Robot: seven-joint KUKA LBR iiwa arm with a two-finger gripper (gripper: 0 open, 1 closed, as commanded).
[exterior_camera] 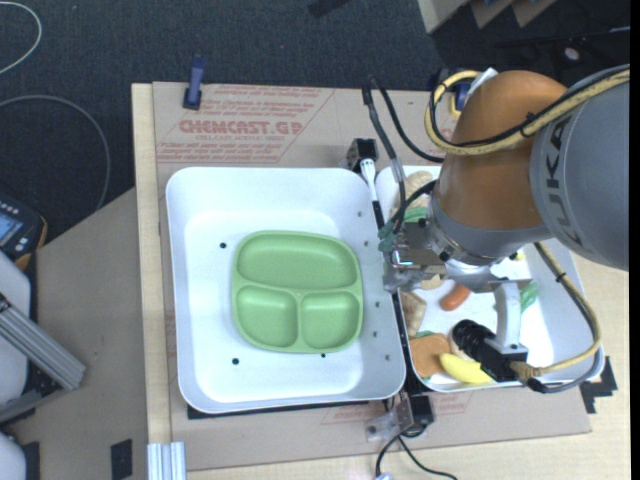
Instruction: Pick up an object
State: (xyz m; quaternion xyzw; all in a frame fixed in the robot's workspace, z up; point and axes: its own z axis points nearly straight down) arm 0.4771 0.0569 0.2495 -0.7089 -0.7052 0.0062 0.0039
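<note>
Several small things lie in the near part of the right bin [546,330]: a yellow piece [466,369] touching a tan piece [430,352], and just behind them a small orange-red piece [455,296]. Any of these could be the object to pick up. The step in hand looks like settling over one of them. It would go best if the arm lined up on a single piece standing apart from its neighbours, came straight down, and kept off the wall shared with the left bin [200,268], where a green divided plate [297,290] lies. Further back, the end effector [410,256] hangs low by that shared wall under the arm's bulk. I cannot tell how far open it is, and nothing is seen held in it.
</note>
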